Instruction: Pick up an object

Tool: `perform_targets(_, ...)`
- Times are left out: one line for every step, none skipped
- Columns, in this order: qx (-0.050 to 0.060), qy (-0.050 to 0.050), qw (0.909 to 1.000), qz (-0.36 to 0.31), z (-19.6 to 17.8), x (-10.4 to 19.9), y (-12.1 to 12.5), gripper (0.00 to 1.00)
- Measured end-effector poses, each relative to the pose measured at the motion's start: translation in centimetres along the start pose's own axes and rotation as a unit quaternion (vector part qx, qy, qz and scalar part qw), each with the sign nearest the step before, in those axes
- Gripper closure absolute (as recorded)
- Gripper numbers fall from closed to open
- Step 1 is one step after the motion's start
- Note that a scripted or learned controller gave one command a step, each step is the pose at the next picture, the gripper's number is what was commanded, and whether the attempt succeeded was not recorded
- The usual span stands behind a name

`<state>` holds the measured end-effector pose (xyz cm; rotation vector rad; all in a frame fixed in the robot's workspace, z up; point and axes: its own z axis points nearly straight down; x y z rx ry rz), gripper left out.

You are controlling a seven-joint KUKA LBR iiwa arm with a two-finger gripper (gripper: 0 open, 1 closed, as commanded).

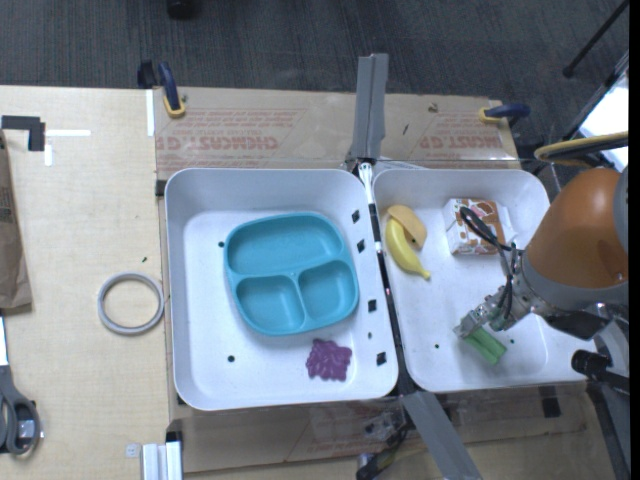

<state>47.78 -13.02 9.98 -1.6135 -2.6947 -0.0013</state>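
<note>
My gripper (481, 323) is low in the right bin (440, 363), near its front, right over a small green block (488, 346) that lies on the bin floor. The fingertips touch or nearly touch the block's top end. A yellow banana (405, 240) lies at the bin's left side. A white and brown snack packet (474, 228) rests at the back of the same bin. The arm's orange band (585, 228) hides the bin's right part.
The left bin (190, 268) holds a blue divided plate (290, 273) and a purple bunch of grapes (329, 359) near its front. A roll of tape (131, 302) lies on the bench left of the bins, with scissors (15, 418) at the far left edge.
</note>
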Motion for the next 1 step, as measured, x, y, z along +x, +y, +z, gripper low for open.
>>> perform_targets(0.001, -0.001, 0.9992, 0.040, -16.68, 5.32, 8.96, 1.00)
